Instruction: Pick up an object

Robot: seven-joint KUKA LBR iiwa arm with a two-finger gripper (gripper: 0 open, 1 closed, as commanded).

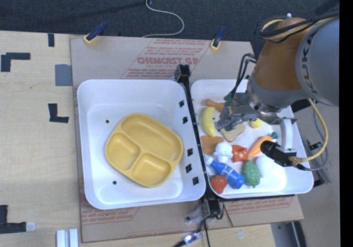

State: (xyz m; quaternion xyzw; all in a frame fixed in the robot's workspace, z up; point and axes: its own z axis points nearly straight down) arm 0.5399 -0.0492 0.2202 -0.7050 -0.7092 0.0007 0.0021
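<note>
On the left, the wooden bench (33, 146) carries a cardboard sheet (160, 58) with red print, and two shallow white bins stand on it side by side. The left bin (91, 102) holds one thing: a yellow plate (144, 149) with three compartments, lying flat near the middle of the bin.

The right bin (298, 185) holds a group of small toy foods. At its left side lies one yellow banana (209, 121), just beside the divider between the bins. Below the banana there is one flat tan piece (210, 144), then one white object (223, 151), one blue object (228, 175) and one red rounded object (218, 184) near the front wall. To the right of these lie one red-orange piece (240, 154), one orange carrot (256, 148) and one green vegetable (251, 173). A small yellow piece (256, 123) shows at the edge of the arm, and a brownish flat piece (234, 131) lies directly under the gripper.

The gripper (230, 121) hangs low over the upper middle of the right bin, just to the right of the banana and above the brownish piece. Whether its fingers are wide or narrow I cannot tell, because the dark metal parts hide them; no object is visible between them. The grey arm with its orange band (281, 64) enters from the right.
</note>
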